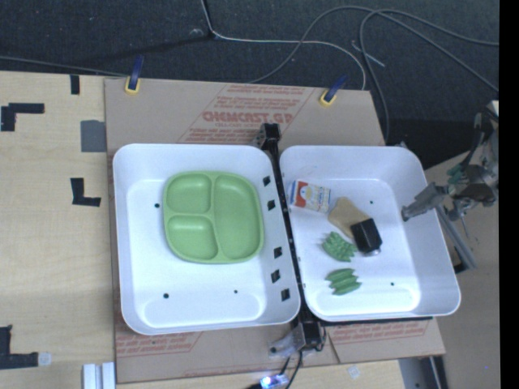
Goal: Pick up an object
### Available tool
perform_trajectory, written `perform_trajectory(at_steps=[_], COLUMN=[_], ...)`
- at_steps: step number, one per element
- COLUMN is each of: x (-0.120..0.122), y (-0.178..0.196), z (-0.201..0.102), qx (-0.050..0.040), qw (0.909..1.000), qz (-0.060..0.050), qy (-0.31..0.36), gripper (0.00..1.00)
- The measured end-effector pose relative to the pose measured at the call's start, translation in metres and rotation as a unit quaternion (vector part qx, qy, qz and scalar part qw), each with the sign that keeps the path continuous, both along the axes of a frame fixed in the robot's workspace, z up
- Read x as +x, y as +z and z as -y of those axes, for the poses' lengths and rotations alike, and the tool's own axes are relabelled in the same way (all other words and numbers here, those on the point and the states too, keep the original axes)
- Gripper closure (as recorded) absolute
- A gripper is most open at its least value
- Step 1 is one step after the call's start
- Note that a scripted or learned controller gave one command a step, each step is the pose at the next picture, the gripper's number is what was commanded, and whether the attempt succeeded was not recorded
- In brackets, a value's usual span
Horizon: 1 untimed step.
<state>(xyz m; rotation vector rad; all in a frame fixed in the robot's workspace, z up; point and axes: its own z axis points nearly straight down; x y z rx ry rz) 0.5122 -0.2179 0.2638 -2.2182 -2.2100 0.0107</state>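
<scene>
Green pea pod [343, 280], long axis nearly left-right, slightly tilted.

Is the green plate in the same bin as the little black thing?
No, the green plate lies in the left bin, while the black thing is in the right bin.

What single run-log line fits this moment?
gripper: right bin edge | holding: nothing | green plate: left bin

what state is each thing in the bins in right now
green plate: flat, right side up, in left bin
carton: lying flat, right bin
tan block: lying flat, touching black block
black block: resting against tan block
leafy green piece: lying loose
pea pod: lying loose, apart from others
gripper: over the right bin's right rim, holding nothing visible
</scene>
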Motion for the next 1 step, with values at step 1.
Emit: perform_trajectory(at_steps=[1], x=[0.0023], y=[0.0061], z=[-0.0006], qx=[-0.0014], qw=[1.0000], qz=[0.005], qy=[0.002], gripper=[0.00])
